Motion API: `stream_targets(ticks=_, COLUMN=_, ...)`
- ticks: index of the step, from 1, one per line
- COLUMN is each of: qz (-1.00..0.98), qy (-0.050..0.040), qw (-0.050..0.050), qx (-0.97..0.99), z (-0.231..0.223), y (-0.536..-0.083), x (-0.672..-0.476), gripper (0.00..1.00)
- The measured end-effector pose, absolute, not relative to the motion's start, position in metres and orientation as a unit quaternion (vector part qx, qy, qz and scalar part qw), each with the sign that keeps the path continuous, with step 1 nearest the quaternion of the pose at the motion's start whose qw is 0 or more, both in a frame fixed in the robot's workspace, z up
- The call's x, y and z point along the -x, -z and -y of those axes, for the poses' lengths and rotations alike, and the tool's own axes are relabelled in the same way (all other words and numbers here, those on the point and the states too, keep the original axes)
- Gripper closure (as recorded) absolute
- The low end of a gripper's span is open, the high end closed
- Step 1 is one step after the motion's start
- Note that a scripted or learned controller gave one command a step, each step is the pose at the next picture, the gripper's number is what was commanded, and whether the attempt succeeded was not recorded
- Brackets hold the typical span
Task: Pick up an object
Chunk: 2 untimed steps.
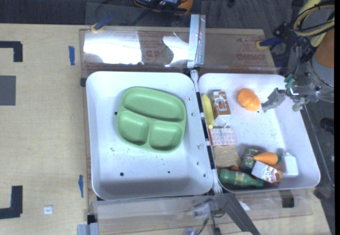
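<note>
I see two white bins side by side on the bench. In the left bin [101,122] there is a green tray [151,118] with three compartments, lying a little above the middle. The right bin [297,138] has all the small things. An orange [248,98] lies in its upper part, apart from the rest. Along the left wall of this bin I see a banana [206,110], upright in the picture, and just beside it a brown pack [219,102]. Below these is a white-red box [222,136], and under it a brown slice [226,156] that looks like bread. At the lower edge a green bottle [240,178] lies on its side, touching a white bottle [268,173] with a red label. A carrot [267,158] lies on top of this group, and a small can [249,157] is just left of it. A white block [290,164] is at the right end of the group. The gripper [272,101] comes in from the right, over the upper right part of the right bin, near the orange but not touching it. One grey finger [274,97] points toward the orange. I cannot tell how far the fingers are apart at this angle, and I see nothing between them. The arm [324,64] is at the right edge of the view.
</note>
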<state>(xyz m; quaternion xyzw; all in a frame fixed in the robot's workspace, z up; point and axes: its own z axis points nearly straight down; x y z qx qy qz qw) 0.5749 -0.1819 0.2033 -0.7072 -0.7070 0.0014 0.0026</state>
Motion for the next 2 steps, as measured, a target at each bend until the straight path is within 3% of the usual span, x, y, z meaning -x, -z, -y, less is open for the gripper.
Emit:
stream_targets(ticks=1, qz=0.707, qy=-0.0014, qw=0.003, qx=0.707, z=0.182, y=-0.203, x=-0.575, gripper=0.0)
stream_targets(ticks=2, qz=0.747, qy=-0.0007, qw=0.001, qx=0.665, z=0.179, y=-0.092, x=-0.619, gripper=0.0)
